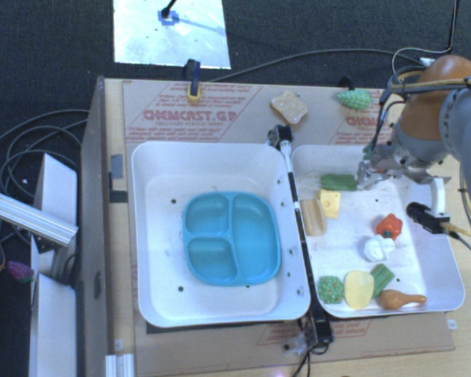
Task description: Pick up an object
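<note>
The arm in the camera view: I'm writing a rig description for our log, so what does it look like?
The arm is grey and rounded, with an orange band capping the joint above the wrist. Thin cables, some yellow and blue, loop around that joint. Below it sits a metallic grey gripper. A white bracket with a black cylindrical part hangs off the wrist.

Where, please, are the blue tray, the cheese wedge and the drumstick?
blue tray [232,238]: camera view, centre divider.
cheese wedge [330,203]: camera view, top face.
drumstick [399,298]: camera view, thick brown end.
</note>
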Available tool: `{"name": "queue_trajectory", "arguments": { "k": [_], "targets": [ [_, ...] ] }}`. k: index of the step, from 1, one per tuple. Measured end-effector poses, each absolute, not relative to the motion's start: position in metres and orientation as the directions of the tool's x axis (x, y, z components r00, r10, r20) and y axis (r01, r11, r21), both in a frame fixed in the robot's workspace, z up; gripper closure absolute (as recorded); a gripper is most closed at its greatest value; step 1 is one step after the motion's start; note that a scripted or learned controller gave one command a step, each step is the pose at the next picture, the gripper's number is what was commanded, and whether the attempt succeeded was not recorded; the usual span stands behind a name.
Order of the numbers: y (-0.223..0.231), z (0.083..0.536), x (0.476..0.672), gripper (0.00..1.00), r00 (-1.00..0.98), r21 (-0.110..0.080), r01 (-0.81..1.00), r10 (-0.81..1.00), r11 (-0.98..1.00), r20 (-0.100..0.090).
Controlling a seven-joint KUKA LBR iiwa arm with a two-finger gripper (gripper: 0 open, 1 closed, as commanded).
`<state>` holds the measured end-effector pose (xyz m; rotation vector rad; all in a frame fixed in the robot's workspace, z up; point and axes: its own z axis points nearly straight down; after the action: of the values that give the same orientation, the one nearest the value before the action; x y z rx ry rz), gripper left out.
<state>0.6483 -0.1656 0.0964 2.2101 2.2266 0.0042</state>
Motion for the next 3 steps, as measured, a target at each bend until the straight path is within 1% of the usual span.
{"name": "queue_trajectory", "arguments": {
  "k": [1,2,3],
  "targets": [
    [-0.207,0.139,0.618,1.00,-0.002,0.003,1.000,1.000,0.002,-0.002],
    [-0.207,0.139,0.618,0.00,-0.002,0.003,1.000,1.000,0.002,-0.001],
    [-0.200,0.108,0.586,0.00,-0.001,0.001,1.000,1.000,0.001,0.000]
  ]
}}
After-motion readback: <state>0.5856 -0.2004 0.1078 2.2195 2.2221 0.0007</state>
